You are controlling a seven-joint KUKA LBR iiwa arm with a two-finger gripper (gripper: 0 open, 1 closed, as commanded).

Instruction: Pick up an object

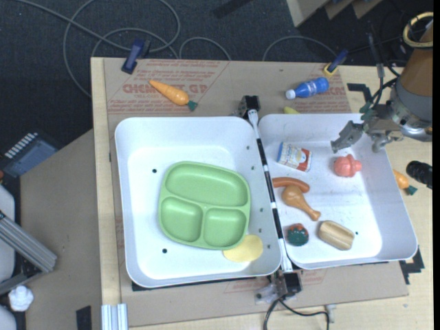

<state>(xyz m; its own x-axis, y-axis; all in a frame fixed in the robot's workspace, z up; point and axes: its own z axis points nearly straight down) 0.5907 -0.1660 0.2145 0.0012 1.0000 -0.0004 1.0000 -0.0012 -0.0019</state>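
Grey arm (pixel 412 108) reaches in from the right; fingers (pixel 346 137) spread wide above the pink toy (pixel 346 166).

We see the right bin (pixel 385 243) crowded mid-floor by carton (pixel 294 157), sausage (pixel 291 183), drumstick (pixel 301 201) and bread roll (pixel 335 234); its near-right floor stays open.

Grey arm (pixel 416 88) reaching in from right, orange band above wrist, gripper (pixel 359 135) angled down-left, fingers spread, holding nothing.
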